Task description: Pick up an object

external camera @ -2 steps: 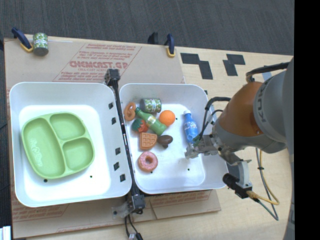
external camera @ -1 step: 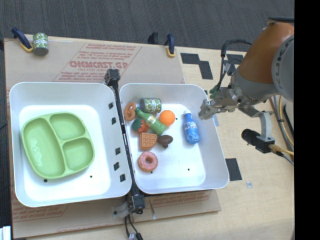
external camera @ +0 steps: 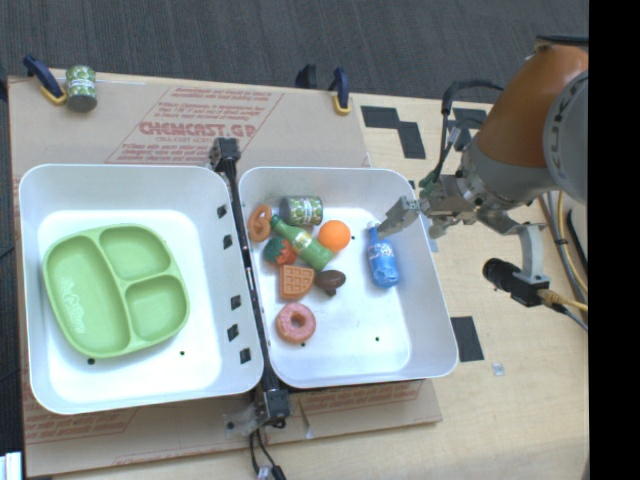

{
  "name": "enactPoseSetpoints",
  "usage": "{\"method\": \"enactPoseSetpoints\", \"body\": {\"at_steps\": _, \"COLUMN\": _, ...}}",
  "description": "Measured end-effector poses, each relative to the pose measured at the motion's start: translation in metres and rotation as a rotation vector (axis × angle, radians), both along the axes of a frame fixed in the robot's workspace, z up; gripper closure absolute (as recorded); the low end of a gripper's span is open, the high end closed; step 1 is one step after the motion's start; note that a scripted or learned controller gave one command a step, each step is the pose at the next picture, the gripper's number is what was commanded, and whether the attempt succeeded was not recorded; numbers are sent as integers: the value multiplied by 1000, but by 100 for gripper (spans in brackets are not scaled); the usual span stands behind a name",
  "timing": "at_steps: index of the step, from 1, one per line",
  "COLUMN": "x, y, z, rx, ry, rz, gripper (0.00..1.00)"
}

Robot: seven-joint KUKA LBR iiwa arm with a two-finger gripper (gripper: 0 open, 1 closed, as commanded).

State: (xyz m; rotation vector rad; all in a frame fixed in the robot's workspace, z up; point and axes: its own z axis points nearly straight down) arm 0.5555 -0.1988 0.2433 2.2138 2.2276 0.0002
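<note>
The right bin [external camera: 425,308] serves as the landmark. The tool [external camera: 398,218] hangs over its upper right part, just inside the right wall, with the grey arm [external camera: 520,118] and its orange band reaching in from beyond that wall. Its fingers are too small and blurred here to tell whether they stand open or closed, and nothing is seen held between them. Just below the tool, near the bin's right wall, lies a blue bottle [external camera: 383,260], lengthwise on the bin floor. Toward the bin's upper left lie a small can [external camera: 302,209], a green bottle [external camera: 303,245], an orange ball [external camera: 335,235] and a pretzel-like piece [external camera: 260,223] close together. Below these sit a waffle [external camera: 294,281] and a dark brown piece [external camera: 331,281], and lower still a pink doughnut [external camera: 296,322]. Left of this bin, touching it along a shared edge, is the left bin [external camera: 40,368] with a green divided plate [external camera: 115,288] in it. Both rest on the table [external camera: 510,368]
</note>
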Motion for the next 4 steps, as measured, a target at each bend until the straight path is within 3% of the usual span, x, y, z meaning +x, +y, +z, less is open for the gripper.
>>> {"method": "enactPoseSetpoints", "body": {"at_steps": 4, "x": 0, "y": 0, "z": 0, "rx": 0, "ry": 0, "rz": 0, "gripper": 0}}
